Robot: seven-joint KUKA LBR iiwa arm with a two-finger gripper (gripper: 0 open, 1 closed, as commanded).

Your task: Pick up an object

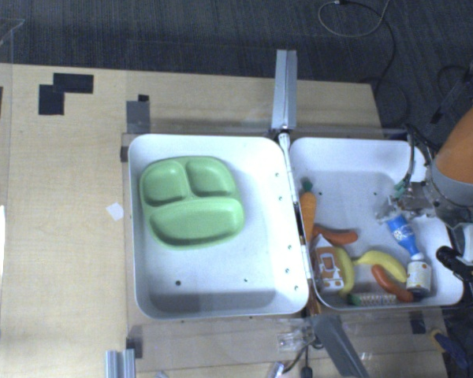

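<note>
The gripper (400, 201) hangs low at the far right of the right bin (355, 160), and it is too small and blurry here to see if it is spread wide or pinched tight. Nothing can be seen caught in it. Just on its near side lies a blue bottle (401, 233), so close that the two may be touching, though I can't be sure. That bottle looks like the best thing to grab. To do it well, I think the gripper should line up over the middle of the bottle, across its thin side, and go straight down before it squeezes. A round bottle can roll or slip away, so a slow squeeze is safer. A bit nearer stands a small white bottle (418, 275), with a yellow banana (382, 260) and a red thing (392, 283) to its left, so there is little room to miss on that side. Farther left are a red sausage (337, 235), a little box (325, 266) and a carrot (307, 209). The left bin (213, 294) has a green plate (191, 200), well apart from the arm (461, 157).
</note>
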